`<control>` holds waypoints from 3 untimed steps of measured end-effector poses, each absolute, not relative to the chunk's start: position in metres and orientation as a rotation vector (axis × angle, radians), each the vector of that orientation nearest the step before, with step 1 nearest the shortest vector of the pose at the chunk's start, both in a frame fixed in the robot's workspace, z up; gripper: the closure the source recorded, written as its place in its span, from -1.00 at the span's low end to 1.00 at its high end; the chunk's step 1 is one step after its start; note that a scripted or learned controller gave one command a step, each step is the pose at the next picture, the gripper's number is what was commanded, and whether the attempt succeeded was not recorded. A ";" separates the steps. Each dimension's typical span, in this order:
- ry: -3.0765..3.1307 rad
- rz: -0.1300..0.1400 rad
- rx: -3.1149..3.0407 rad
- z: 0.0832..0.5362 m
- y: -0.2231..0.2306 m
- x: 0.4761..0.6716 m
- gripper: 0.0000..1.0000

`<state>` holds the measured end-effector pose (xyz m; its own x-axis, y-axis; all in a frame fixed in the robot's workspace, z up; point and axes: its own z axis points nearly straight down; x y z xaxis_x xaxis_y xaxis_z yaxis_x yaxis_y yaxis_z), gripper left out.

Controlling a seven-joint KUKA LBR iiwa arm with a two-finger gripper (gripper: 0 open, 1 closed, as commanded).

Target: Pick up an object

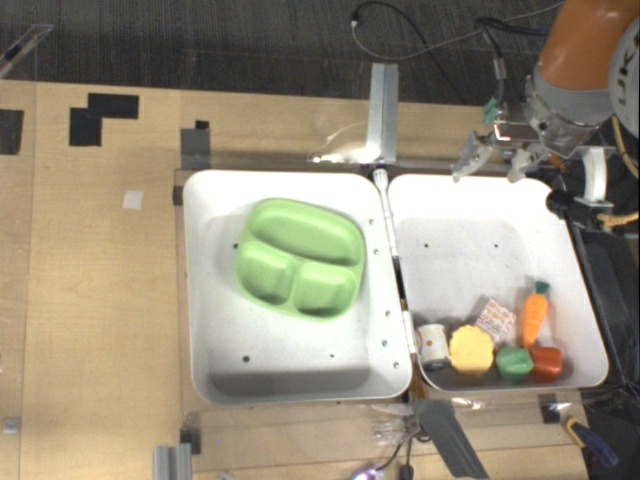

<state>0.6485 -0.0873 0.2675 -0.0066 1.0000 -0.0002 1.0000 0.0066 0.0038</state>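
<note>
1. The hand (493, 160) hangs above the far edge of the right bin (470, 268), its two fingers spread apart with nothing between them and touching nothing.
2. Above it, the arm's orange band (588, 18) is cut off by the top of the view, and cables trail around the wrist.
3. The objects to pick lie well apart from the hand, crowded in the right bin's near corner: an orange toy carrot (536, 313) with a green top, a small patterned packet (496, 319) whose print is too small to read, a yellow block (471, 350), a green piece (515, 363), a red piece (546, 361) partly hidden behind the green one, and a small white can (432, 342) with a label that cannot be read.
4. The left bin (215, 368) holds a light green divided tray (299, 257) with three compartments, lying tilted.
5. Both bins sit side by side on the wooden tabletop (90, 298), which carries black markers (102, 115) at far left.
</note>
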 end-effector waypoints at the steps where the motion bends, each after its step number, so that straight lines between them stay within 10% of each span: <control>1: 2.230 0.010 2.203 0.279 -0.086 0.650 1.00; 2: 1.734 0.003 2.619 0.231 -0.003 0.645 1.00; 3: 1.473 0.001 2.776 0.184 0.056 0.596 1.00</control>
